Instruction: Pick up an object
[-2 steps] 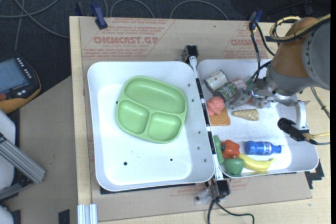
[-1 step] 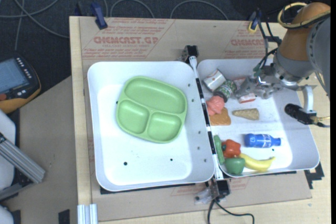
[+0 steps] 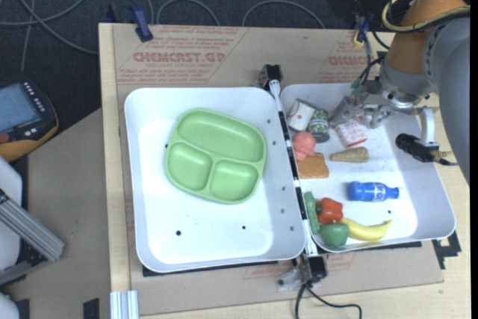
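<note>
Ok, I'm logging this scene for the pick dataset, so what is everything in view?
bins: 2, white, side by side on the bench
divided plate: 1, light green, left bin
bottle: 1, blue, right bin
banana: 1, yellow, right bin near edge
peppers: 2, red and green, beside banana
cracker: 1, orange, by the divider
cone: 1, tan, right bin centre
can: 1, greenish, right bin far end
clamps: 2, blue, far board edge
gripper: 1, grey, over right bin's far end
</note>
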Robot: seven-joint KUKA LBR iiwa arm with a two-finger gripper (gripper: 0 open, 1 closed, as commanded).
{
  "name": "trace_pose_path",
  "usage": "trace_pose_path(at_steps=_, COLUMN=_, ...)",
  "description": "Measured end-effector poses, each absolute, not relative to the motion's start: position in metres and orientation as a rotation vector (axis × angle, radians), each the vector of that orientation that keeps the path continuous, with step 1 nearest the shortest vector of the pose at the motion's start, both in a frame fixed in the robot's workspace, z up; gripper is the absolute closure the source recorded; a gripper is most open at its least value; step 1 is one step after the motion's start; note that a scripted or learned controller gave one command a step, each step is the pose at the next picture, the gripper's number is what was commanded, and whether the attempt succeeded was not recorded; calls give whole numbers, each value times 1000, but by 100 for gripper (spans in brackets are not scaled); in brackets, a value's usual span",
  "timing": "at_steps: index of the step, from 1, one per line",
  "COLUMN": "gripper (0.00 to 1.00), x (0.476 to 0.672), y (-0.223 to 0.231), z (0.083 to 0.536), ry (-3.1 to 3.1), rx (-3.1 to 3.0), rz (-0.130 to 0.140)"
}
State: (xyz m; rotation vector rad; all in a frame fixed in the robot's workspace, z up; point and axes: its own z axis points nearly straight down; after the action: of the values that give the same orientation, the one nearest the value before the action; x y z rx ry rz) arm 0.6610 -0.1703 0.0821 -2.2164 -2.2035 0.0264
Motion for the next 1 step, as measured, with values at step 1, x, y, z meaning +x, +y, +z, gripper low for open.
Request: trace_pose_path(at_steps=1, gripper=0, x=663, y=-197, z=82, ry=-2211, rx=-2217, rz=16)
